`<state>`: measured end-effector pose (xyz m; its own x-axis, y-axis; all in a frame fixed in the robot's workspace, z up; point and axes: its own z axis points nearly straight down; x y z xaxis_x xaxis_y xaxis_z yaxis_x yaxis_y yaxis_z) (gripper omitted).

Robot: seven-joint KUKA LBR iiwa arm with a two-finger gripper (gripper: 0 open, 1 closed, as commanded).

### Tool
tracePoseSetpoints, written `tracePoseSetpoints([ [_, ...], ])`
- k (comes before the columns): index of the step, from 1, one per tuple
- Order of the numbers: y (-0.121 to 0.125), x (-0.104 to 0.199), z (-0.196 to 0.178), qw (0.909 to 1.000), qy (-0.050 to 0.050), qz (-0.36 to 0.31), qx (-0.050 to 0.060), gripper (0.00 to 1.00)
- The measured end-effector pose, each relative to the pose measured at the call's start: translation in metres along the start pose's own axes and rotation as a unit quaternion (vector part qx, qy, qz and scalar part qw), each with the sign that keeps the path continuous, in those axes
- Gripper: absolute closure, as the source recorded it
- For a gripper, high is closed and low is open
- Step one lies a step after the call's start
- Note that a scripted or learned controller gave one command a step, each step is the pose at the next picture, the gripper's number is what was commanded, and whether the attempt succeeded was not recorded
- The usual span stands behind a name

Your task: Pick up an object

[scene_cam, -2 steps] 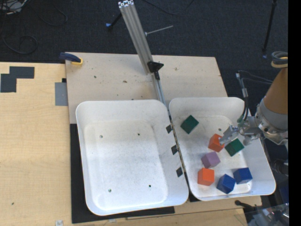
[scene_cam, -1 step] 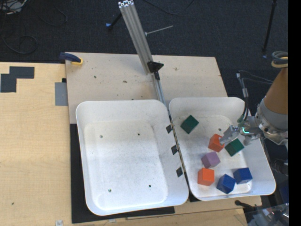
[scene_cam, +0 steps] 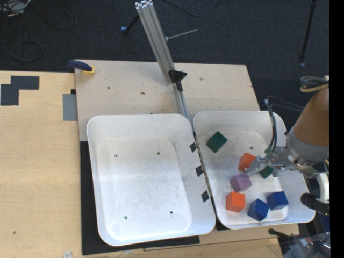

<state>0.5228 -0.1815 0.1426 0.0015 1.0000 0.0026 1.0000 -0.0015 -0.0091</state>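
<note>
At the right of the frame, the gripper is seen just beside an orange block; its finger state cannot be told.

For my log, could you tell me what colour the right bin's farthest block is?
Dark green block, camera view.

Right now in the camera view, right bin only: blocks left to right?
Green block → lower orange block → purple block → upper orange block → blue block → second blue block. The gripper sits just right of the upper orange block; a small dark green piece by it is left out.
</note>
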Motion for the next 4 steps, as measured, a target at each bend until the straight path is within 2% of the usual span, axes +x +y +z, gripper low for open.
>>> tracePoseSetpoints([
  [1, 0.008, -0.004, 0.021, 0.9998, -0.007, -0.001, -0.017, 0.00],
  [2, 0.005, -0.005, 0.015, 0.9999, -0.007, 0.004, -0.014, 1.00],
  [3, 0.007, -0.007, -0.027, 1.0000, -0.001, -0.002, -0.005, 1.00],
  [4, 0.006, -0.019, -0.080, 1.0000, -0.002, -0.001, -0.006, 1.00],
])
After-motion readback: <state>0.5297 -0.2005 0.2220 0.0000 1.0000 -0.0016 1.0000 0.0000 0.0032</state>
